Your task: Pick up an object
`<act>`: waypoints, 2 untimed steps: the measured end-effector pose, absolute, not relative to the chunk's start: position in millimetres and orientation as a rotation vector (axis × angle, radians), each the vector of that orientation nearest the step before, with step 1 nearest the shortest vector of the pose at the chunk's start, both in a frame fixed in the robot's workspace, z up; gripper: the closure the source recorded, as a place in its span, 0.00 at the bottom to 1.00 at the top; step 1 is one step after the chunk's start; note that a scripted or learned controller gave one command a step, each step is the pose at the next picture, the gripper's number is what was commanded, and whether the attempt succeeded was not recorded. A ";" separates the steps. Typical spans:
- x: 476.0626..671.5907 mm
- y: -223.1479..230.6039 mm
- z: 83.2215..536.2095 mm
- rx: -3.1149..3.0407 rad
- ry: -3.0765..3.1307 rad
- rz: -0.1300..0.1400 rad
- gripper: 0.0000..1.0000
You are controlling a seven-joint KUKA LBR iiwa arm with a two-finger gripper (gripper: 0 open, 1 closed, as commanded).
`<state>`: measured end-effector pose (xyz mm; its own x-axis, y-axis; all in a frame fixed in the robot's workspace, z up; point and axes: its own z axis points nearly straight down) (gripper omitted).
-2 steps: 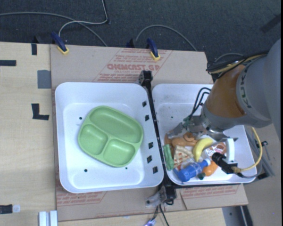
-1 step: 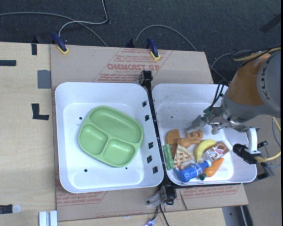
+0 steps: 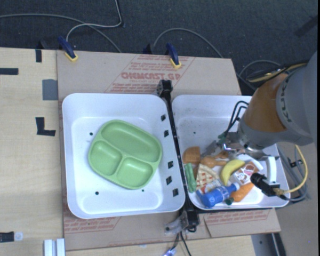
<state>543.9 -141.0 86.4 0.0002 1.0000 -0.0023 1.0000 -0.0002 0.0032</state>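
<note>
The right bin (image 3: 202, 108) holds a heap of toy food at its near end: a yellow banana (image 3: 232, 169), a pizza slice (image 3: 205, 176), a brown bread piece (image 3: 191, 154), a green pickle-like piece (image 3: 190, 177), a blue bottle (image 3: 216, 196) and an orange carrot (image 3: 241, 192). My gripper (image 3: 232, 148) is down in that bin, just behind the banana and over the heap's far right side. Its tips are lost among the toys. The grey arm with its orange band (image 3: 266, 108) comes in from the right.
The left bin (image 3: 74, 143) holds a light green divided plate (image 3: 125, 153). A black divider runs between the bins. Cardboard lies under both, held by two blue and yellow clamps (image 3: 173, 57) at the back. Cables trail across the dark floor behind.
</note>
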 end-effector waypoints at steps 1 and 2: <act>544.4 -141.6 96.3 2.218 2.217 0.000 1.00; 544.4 -141.7 96.3 2.218 2.217 0.000 0.00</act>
<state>544.4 -141.7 96.3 0.0007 1.0000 -0.0039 1.0000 -0.0007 0.0040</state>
